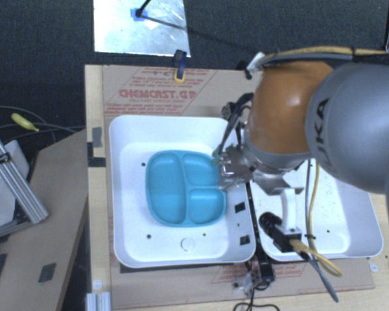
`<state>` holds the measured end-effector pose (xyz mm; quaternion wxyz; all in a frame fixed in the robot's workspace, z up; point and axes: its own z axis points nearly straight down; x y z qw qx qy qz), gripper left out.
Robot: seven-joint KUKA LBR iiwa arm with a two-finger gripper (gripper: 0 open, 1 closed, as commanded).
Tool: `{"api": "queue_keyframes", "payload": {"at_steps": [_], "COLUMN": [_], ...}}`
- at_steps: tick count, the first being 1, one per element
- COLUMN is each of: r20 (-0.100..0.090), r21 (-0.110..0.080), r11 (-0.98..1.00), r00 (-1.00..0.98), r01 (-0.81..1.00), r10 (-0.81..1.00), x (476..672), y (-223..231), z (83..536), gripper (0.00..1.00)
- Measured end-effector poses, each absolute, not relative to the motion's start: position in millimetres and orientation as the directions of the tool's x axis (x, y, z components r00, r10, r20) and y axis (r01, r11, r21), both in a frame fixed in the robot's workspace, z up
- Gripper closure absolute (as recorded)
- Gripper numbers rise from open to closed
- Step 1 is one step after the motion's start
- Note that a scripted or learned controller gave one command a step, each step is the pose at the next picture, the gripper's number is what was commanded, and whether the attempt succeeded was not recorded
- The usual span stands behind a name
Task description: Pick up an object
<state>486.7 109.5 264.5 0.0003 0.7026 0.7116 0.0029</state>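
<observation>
A blue divided plate (183, 188) lies flat in the middle of the left bin (133, 238). My gripper (224, 167) hangs at the plate's right edge, close to the wall between the two bins. The arm's orange band and grey wrist cover it from above, so the fingertips are hidden and I see nothing held.
The right bin (356, 229) sits under the arm, mostly hidden by it. Both bins rest on a cardboard sheet (159, 89). A shiny metal panel (141, 18) lies behind the bench, and a metal frame (13, 186) stands at the left.
</observation>
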Motion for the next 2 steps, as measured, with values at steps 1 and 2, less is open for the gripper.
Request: {"api": "queue_keyframes", "payload": {"at_steps": [1, 2], "r20": [0.000, -0.002], "r21": [-0.006, 0.012], "r11": [0.006, -0.004], "r00": [-0.006, 0.004], "r01": [1.000, 1.000], "r10": [1.000, 1.000], "x": [485.3, 567.4], "y": [134, 77], "z": [187, 235], "gripper": [1.00, 1.00]}}
